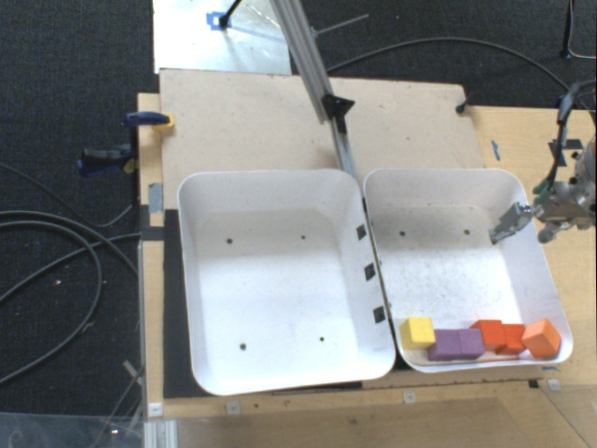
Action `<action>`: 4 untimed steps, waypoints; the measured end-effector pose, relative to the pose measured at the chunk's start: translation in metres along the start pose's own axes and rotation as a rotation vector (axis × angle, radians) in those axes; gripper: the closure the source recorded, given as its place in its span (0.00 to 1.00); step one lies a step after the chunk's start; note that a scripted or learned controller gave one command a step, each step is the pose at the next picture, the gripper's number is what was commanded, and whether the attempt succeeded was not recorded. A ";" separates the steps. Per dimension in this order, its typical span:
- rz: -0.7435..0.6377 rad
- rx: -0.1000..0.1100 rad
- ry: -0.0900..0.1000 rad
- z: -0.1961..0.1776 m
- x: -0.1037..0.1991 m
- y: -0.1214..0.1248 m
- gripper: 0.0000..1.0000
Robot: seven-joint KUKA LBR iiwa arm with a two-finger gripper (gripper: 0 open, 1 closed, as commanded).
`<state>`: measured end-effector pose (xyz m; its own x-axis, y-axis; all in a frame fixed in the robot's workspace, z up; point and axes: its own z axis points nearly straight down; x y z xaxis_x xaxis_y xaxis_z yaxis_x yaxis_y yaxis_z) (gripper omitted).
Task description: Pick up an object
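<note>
Several small blocks lie in a row along the front wall of the right bin (pixel 438 203): a yellow block (pixel 418 331), a purple block (pixel 456 344), a red block (pixel 500 336) and an orange block (pixel 542 339). My gripper (pixel 527 228) hangs over the bin's right rim, well behind the blocks and apart from them. Its fingers stand open and hold nothing.
The left bin (pixel 270 278) sits beside the right one, their walls touching along the middle. A slanted metal rod (pixel 308 54) runs from the top of the view down to the bins' shared back corner. Clamps (pixel 149 119) grip the bench's left edge.
</note>
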<state>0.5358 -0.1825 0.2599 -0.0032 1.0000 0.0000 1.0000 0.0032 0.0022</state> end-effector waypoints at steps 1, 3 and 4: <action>0.003 0.009 0.002 0.099 0.002 -0.040 0.00; 0.007 -0.007 -0.008 0.087 -0.031 -0.051 0.00; 0.002 0.004 0.001 0.173 -0.011 -0.052 0.00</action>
<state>0.4841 -0.1941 0.0870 -0.0016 1.0000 0.0012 1.0000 0.0016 -0.0017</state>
